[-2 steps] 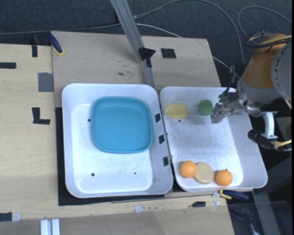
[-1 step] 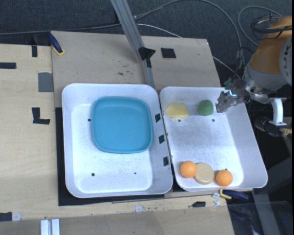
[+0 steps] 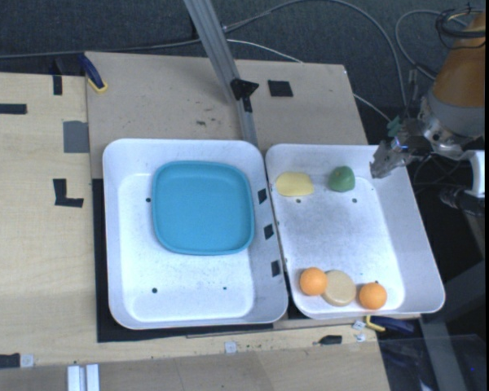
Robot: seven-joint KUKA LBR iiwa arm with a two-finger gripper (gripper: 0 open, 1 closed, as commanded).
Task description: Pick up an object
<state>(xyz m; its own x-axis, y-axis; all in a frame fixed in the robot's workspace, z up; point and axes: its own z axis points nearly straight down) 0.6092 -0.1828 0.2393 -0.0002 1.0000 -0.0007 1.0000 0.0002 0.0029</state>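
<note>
Arm poised at the right bin's far corner.
A small round green object lay just left of the end effector; its opening could not be told.

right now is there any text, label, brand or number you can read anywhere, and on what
None that can be read.
The blue plate, both white bins and the pieces of toy food, such as the green one, bear no print.
The black tape marks on the bench are plain shapes, not letters.
</note>
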